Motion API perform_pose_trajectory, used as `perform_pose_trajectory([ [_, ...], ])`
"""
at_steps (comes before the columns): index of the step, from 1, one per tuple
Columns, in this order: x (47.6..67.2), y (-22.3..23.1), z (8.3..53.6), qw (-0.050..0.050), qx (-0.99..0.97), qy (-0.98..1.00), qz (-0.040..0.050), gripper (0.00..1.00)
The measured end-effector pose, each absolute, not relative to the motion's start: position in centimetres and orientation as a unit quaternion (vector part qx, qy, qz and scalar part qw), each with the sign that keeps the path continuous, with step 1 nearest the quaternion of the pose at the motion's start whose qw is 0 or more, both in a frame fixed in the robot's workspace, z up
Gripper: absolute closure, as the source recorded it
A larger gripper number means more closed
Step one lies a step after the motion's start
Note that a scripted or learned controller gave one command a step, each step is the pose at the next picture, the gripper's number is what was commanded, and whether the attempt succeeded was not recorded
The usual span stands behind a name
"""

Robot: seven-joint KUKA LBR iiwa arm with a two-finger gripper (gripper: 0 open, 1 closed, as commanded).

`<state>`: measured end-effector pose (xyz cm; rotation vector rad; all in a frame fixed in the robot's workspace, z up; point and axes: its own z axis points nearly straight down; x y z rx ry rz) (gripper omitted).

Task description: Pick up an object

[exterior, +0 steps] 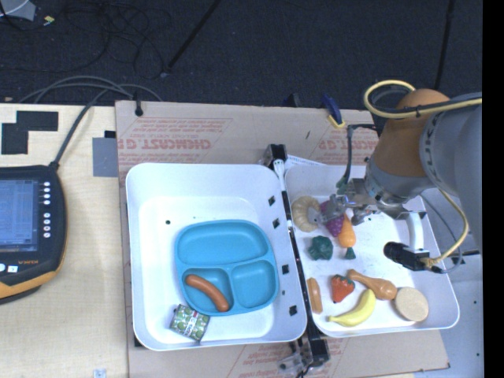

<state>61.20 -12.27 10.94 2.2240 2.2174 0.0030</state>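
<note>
Gripper [343, 209] low in right bin [441, 317], at its upper left; finger state hidden, cannot tell. Purple toy [336, 227] just below gripper, touching or nearly. Carrot [347, 235] beside it, donut [305, 212] left of gripper, green toy [320, 248] below. Banana [356, 309] well below, near front. Left bin: blue tray [224, 242] with sausage [208, 291].

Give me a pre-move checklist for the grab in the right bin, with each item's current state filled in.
1. Gripper is over the right bin: ok.
2. A target lies right at it, the purple toy: ok.
3. Finger opening: cannot tell.
4. Target free of neighbours: not ok, the carrot and the tan shell crowd it.
5. Anything already gripped: cannot tell.
</note>
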Motion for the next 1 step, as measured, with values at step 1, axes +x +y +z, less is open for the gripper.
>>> perform_pose_trajectory([
  [1, 59.10, -2.71, 19.27, 0.000, 0.704, 0.710, 0.0027, 1.00],
])
